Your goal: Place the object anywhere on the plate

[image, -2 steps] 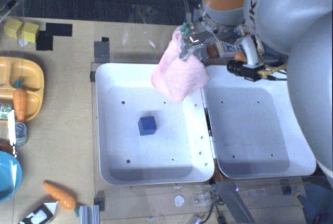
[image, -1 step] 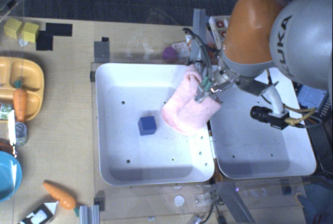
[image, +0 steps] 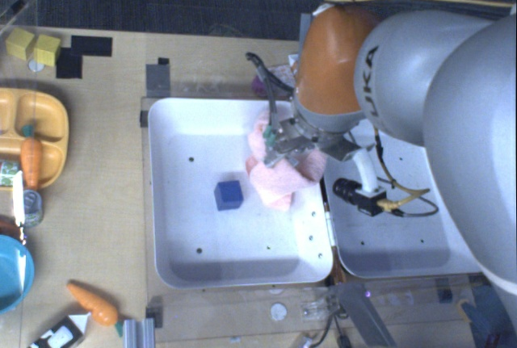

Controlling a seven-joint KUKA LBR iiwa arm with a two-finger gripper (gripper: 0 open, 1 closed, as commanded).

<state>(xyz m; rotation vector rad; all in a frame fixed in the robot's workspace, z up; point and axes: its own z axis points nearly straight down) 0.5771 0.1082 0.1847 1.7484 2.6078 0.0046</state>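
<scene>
A small blue cube (image: 229, 194) lies near the middle of the left white bin (image: 186, 116). Just right of it sits a crumpled pink soft thing (image: 275, 181), against the bin's right wall. My gripper (image: 280, 146) is low over the top of that pink thing, and the wrist hides where they meet. A yellow divided plate (image: 44, 116) rests on the bench far to the left, outside the bins, with a small carrot (image: 31, 161) on it.
The right bin (image: 404, 249) is mostly covered by my arm. A blue bowl (image: 12, 274) and a second carrot (image: 93, 304) lie at the lower left. Yellow blocks (image: 32, 48) and black pieces (image: 81, 52) sit at the upper left.
</scene>
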